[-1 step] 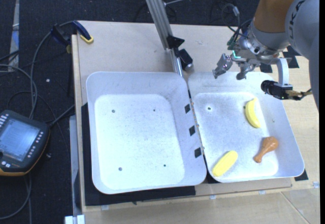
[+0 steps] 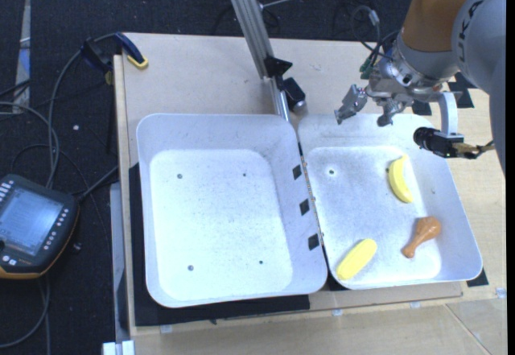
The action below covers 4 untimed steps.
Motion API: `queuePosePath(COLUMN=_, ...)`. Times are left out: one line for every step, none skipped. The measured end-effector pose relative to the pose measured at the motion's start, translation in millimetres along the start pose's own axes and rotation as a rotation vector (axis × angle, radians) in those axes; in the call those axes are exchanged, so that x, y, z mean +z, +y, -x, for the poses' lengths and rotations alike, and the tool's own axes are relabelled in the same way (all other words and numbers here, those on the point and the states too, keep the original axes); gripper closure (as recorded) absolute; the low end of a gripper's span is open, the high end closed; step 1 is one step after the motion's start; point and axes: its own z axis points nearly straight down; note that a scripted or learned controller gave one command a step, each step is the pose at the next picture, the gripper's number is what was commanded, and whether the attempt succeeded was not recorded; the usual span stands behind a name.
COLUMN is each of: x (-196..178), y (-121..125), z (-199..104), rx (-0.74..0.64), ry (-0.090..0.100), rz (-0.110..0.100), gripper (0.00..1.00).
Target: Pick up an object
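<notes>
Objects to pick lie all in the right bin [image 2: 459,208], so going from the left there is little to say of the left bin [image 2: 153,144], which plays no part in a grab. Crossing the divide, a yellow oblong piece [image 2: 356,258] lies near the front of the right bin, close to its inner wall; to its right sits a small orange drumstick-shaped toy [image 2: 422,236], and further back a yellow banana-like piece [image 2: 400,180] rests near the right side. Above the bin's back edge hangs the gripper [image 2: 368,108], its two fingers spread apart with nothing between them, well clear of all three pieces. My worry is the aim: the claw sits over the rim rather than over any object, so a straight drop would likely meet the wall or bare floor. The oblong piece lies so near the inner wall that a finger could catch there, and the rounded shapes look apt to roll or squirt out as the fingers close.
</notes>
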Motion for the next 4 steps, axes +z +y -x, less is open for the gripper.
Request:
queuePosePath(x=63.5, y=-1.3, z=-1.0, rx=0.0, ry=0.0, rz=-0.005, gripper=0.0)
queuePosePath(x=126.3, y=-1.6, z=-5.4, rx=0.0, ry=0.001, rz=-0.006, gripper=0.0)
queuePosePath(x=134.1, y=-1.7, z=-5.7, rx=0.0, ry=0.0, rz=-0.001, gripper=0.0)
queuePosePath(x=123.1, y=-1.2, z=-5.6, rx=0.0, ry=0.0, rz=0.001, gripper=1.0)
